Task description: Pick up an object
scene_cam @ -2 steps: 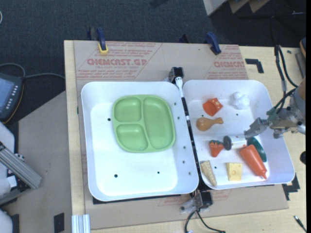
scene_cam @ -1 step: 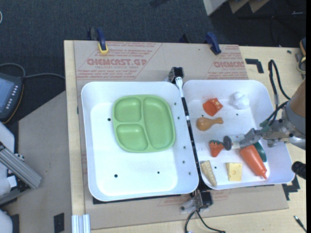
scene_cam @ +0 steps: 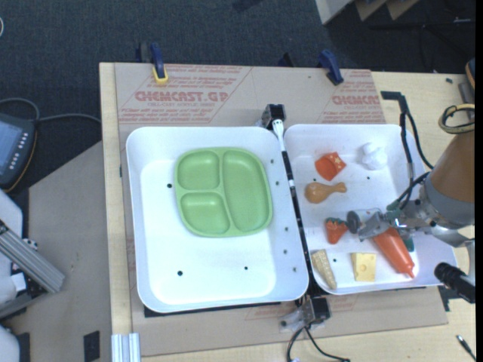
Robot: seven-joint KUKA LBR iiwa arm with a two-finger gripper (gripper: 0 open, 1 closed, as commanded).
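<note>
The table (scene_cam: 226, 89) carries two shallow white bins side by side. The left bin (scene_cam: 158, 270) holds a green divided plate (scene_cam: 223, 191) with three compartments. The right bin (scene_cam: 423, 277) holds a white ball-like item (scene_cam: 371, 154), an orange-red piece (scene_cam: 329, 164), a tan toy drumstick (scene_cam: 324, 192), a small red item (scene_cam: 335, 230), a bread-coloured wedge (scene_cam: 324, 268), a yellow cheese block (scene_cam: 364, 266) and an orange carrot (scene_cam: 395, 251). The arm (scene_cam: 456, 183) enters from the right. Its gripper (scene_cam: 365, 223) sits low over the right bin, between the small red item and the carrot's upper end.
</note>
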